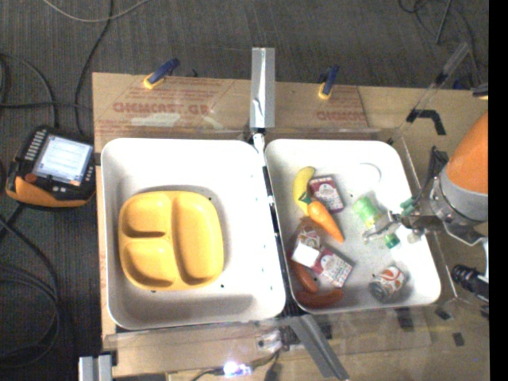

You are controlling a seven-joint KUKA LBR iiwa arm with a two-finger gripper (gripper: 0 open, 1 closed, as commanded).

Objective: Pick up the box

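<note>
Camera view: two boxes (326,193) (334,267), one carrot (325,220).

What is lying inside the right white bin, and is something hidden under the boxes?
The right bin holds a banana, a carrot, two maroon boxes, a white box, a green bottle, a can, and a red sausage partly covered by boxes. Anything beneath them stays hidden.
</note>
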